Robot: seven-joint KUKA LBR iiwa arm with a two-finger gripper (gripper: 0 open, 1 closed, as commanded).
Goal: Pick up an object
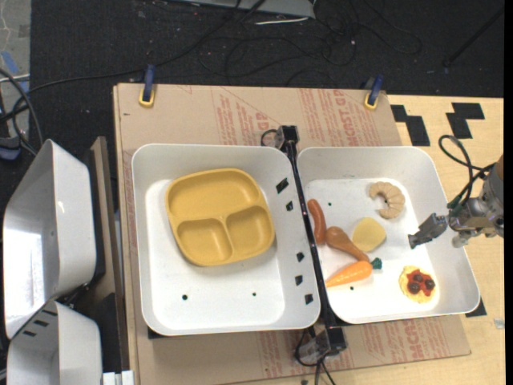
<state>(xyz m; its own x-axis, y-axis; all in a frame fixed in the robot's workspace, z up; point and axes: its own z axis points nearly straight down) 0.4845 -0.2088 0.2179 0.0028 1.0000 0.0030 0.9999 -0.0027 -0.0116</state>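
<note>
Currently gripper hovering just right of cheese slice, fingers' state unclear, holding nothing visible; pick not yet done.

Red print on the brown cardboard sheet covering the table, seen upside down or mirrored and only partly legible. Near the far edge, right of middle, letters resembling "TOMATO" on the cardboard, reversed; not certain. Left of that, toward the far left corner, a slanted red line with small lettering, too blurred to read. Along the near edge, at the near right corner, more red lettering, perhaps "MACRO…", cut off by the right bin. No readable labels, brands or numbers on the bins or on the items in them. Black-and-white squares at the far right corner, a pattern without text.
</note>
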